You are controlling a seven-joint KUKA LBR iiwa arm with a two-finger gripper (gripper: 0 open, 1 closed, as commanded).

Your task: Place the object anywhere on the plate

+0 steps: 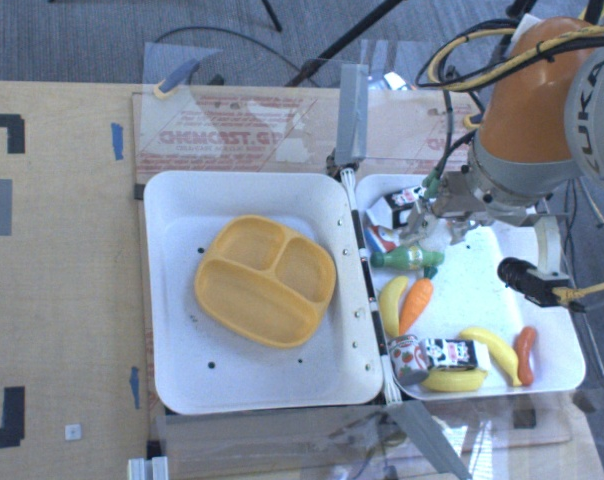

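A yellow divided plate (266,280) lies in the left bin (172,368) with nothing on it. The right bin (557,373) holds several toy foods: a green bottle (407,259), an orange carrot (415,305), a yellow banana (390,304) beside the carrot, and a cow-patterned carton (448,353). The gripper (434,220) hangs under the orange-banded wrist over the back of the right bin, just above and behind the green bottle. Nothing can be made out between its fingers.
More toys crowd the right bin's front: a strawberry-print carton (407,354), two more bananas (498,351) (454,379) and a red sausage (525,354). A black-and-white packet (402,204) sits at the back left corner. A ridge (362,268) separates the bins.
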